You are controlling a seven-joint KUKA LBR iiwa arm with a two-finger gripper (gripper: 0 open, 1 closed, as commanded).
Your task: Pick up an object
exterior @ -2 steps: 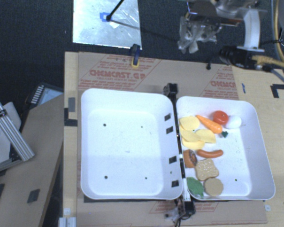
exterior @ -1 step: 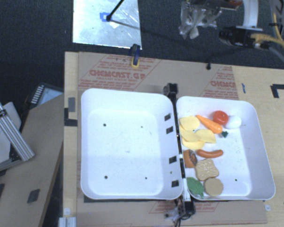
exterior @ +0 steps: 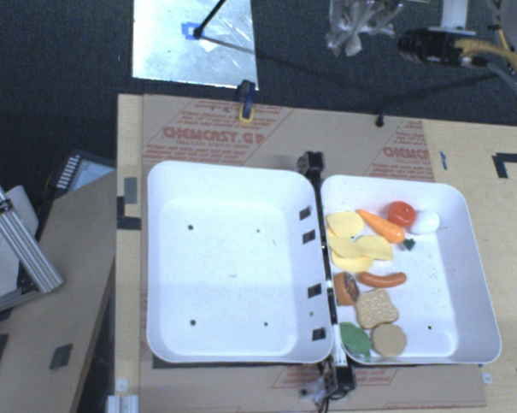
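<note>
Dark carpet surrounds our table (exterior: 202, 126). Our gripper (exterior: 360, 26) hangs at twelve o'clock, well apart from the right bin (exterior: 469, 279); its state we cannot tell. The toy foods (exterior: 368, 249) crowd the bin's nine o'clock wall, so we risk pinching two.

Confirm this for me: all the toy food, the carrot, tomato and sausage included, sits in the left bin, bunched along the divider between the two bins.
Not quite. The camera view shows the carrot, tomato and sausage in the right bin, not the left bin. The rest holds: the food is bunched along that bin's side nearest the divider.
</note>
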